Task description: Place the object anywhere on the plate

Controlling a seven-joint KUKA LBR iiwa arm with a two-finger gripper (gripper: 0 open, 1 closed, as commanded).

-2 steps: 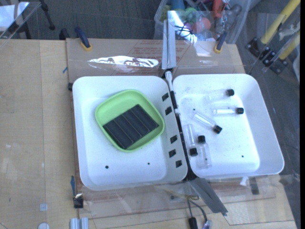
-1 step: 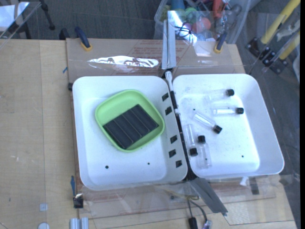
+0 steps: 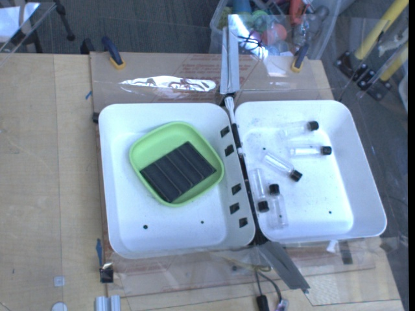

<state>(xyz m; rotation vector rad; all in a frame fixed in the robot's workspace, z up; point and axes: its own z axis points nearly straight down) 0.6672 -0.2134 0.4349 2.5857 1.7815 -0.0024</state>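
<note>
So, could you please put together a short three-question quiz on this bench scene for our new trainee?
1. True or false: the green plate sits in the left bin.
2. What lies on the plate?
A. a clear vial
B. a dark ribbed slab
C. a yellow clamp
3. Fill in: the clear vials in the right bin have ____ caps.

Key:
1. True.
2. B, the dark ribbed slab lies on it, roughly centred.
3. Black; five vials show there, all lying apart from the plate.
</note>
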